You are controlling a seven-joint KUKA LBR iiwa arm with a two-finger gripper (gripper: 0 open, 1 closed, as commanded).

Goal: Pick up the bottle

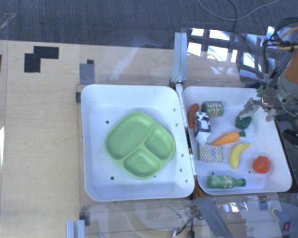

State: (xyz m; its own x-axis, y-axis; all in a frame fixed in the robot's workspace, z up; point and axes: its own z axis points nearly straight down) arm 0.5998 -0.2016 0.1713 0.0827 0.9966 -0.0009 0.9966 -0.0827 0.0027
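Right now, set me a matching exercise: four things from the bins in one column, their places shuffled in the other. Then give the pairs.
Things:
1. bottle
2. green divided plate
3. can
4. tomato

Places:
A. lying in the middle of the left bin
B. far end of the right bin, beside the sausage
C. lying on its side along the right bin's near wall
D. near right part of the right bin, next to the banana

Pairs: 1-C, 2-A, 3-B, 4-D
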